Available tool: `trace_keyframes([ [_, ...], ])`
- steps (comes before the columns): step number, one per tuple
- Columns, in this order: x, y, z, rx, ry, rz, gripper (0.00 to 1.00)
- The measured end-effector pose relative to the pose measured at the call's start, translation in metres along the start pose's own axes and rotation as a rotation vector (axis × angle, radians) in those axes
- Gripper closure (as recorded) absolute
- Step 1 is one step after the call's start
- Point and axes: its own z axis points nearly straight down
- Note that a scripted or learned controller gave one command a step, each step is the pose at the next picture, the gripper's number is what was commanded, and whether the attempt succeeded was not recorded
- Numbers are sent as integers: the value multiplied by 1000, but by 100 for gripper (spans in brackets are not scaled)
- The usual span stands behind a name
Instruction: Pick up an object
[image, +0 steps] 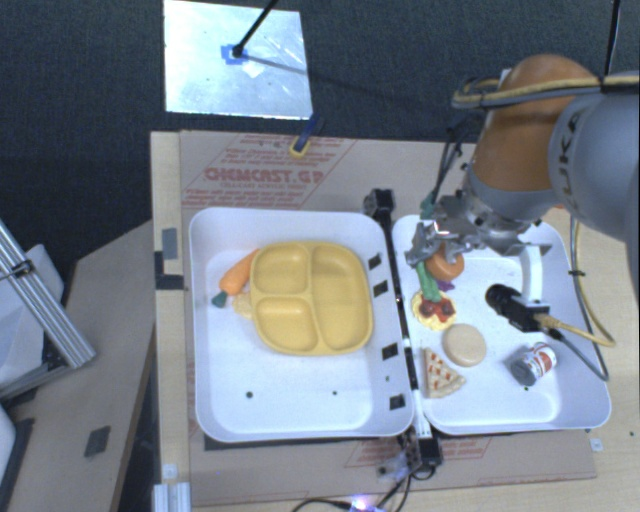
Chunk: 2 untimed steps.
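Note:
My gripper (434, 246) hangs over the upper left part of the right bin (580, 400). Directly under it lies an orange toy vegetable with a green stem (441, 272), touching or nearly touching the gripper. Below that sit a small round red-and-yellow piece (435, 312), a beige round disc (465, 345), a pizza slice (441, 374) and a small tin can (533, 362) toward the right.
The left bin (220, 400) holds a yellow divided plate (305, 298), with an orange carrot (236, 272) against its left edge. The bins' shared wall (398, 320) runs just left of the gripper. The grey arm (590, 150) comes in from the upper right.

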Motion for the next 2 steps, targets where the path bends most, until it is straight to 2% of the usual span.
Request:
trace_keyframes([
  [1, 16, -12, 4, 1, -2, 3, 100],
  [2, 21, -15, 23, 1, -2, 5, 100],
])
